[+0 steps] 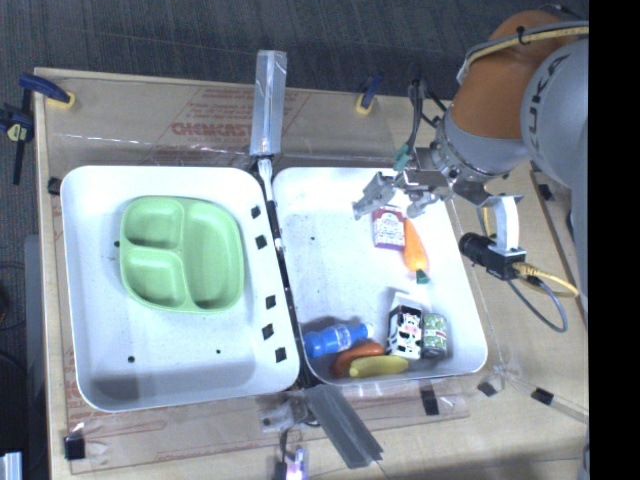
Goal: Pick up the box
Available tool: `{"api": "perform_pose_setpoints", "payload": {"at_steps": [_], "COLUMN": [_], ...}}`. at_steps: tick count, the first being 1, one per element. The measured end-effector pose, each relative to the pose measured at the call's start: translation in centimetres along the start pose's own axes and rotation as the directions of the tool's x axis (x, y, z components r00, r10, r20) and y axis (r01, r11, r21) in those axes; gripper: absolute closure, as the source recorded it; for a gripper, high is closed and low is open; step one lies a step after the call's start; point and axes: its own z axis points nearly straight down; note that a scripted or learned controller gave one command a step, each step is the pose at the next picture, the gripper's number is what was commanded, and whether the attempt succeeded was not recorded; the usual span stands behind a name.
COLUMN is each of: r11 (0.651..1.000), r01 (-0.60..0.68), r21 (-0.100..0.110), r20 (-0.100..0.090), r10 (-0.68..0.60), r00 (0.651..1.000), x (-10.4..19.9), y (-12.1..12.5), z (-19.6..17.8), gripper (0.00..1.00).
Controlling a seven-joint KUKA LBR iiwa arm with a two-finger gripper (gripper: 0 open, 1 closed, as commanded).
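Note:
A small pink and red box (387, 229) lies flat in the back of the right bin (330, 268), touching an orange carrot (415, 249) on its right. My gripper (395, 199) hangs just above the box's far end. Its fingers are spread open, one finger (367, 201) to the left and the other to the right, with nothing between them. A black-and-white cow-print carton (405, 330) stands near the bin's front right corner.
A green can (435, 334) sits next to the carton. A blue bottle (335, 339), a red item (357, 354) and a yellow banana (379, 366) crowd the front wall. The left bin (90, 338) holds a green divided plate (183, 251).

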Motion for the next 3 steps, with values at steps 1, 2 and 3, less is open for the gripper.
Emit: {"api": "perform_pose_setpoints", "payload": {"at_steps": [1, 2, 3], "r11": [1.000, 1.000, 0.994], "r01": [0.026, 0.024, 0.112], "r21": [-0.001, -0.004, 0.000], "r20": [0.001, 0.001, -0.001], "r10": [-0.026, -0.024, -0.112], "r00": [1.000, 1.000, 0.994], "x": [-3.6, -4.8, -4.9], "y": [5.1, 5.7, 4.0], "z": [6.9, 16.8, 16.9], "gripper": [0.00, 0.00, 0.00]}}
